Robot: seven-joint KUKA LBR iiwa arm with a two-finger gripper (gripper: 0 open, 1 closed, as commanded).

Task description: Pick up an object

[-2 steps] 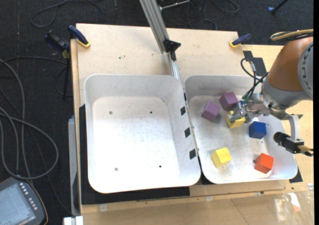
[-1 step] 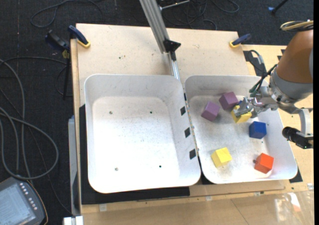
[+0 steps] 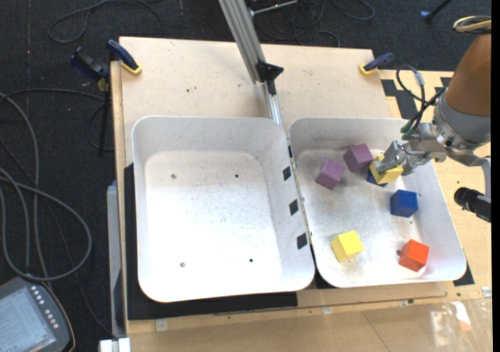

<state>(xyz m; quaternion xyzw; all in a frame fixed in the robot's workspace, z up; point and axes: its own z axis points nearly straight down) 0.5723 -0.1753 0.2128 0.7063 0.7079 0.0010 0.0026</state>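
Yellow-blue block under hand — half hidden | grip unclear — can't tell

The gripper sits low in the right bin, on a yellow-blue block beside two purple cubes.

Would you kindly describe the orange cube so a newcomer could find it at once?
Look in the right-hand white bin, the one holding the coloured blocks. The orange cube sits in its near right corner, below the blue cube and right of the yellow cube; it is the only orange block.
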